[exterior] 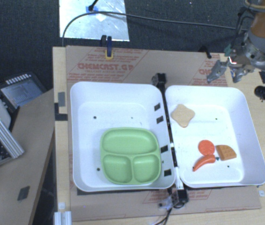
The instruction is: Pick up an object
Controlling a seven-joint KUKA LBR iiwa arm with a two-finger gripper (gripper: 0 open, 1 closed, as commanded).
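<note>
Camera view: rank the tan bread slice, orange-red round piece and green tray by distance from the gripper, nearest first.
The gripper hangs over the right bin's far right corner.
1. Tan bread slice, far left part of the right bin.
2. Orange-red round piece, toward the near side of the right bin.
3. Green tray, in the left bin, near side.

We see two white bins side by side on the surface. The left bin (83, 125) holds a green divided tray (130, 154) toward its near edge. In the right bin (245, 139), a tan bread slice (182, 115) lies near the far-left corner, while a red round piece (206, 147), an orange carrot-shaped piece (203, 162) and a brown wedge (225, 152) cluster nearer the front. The gripper (226, 71) hangs above the right bin's far edge, its fingers (215, 72) spread apart and gripping nothing.
</note>
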